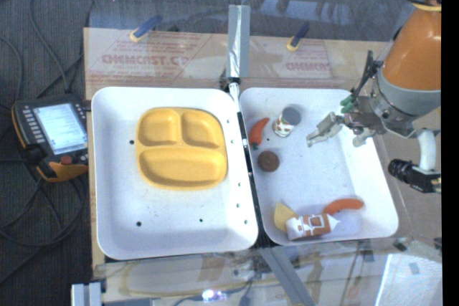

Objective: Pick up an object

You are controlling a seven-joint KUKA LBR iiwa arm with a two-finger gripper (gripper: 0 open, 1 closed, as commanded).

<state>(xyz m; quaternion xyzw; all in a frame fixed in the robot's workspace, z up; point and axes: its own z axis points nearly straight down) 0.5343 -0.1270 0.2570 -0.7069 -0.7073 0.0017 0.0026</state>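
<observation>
In the right bin [373, 175] lie several small objects. A red-orange chili-shaped piece [257, 130] rests by the left wall, with a small grey-topped can [287, 120] beside it and a brown round piece [268, 160] just below. Near the front are a yellow wedge [282, 213], a white carton with a brown label [310, 226] and an orange sausage-shaped piece [343, 206]. My gripper [324, 128] hangs over the upper middle of this bin, right of the can. It stands open with nothing between its fingers.
A yellow divided plate [182, 147] lies in the left bin [115, 211]. A metal post [238, 39] stands behind the divider between the bins. A tablet-like pendant [50, 132] sits on the floor at far left, with cables around it.
</observation>
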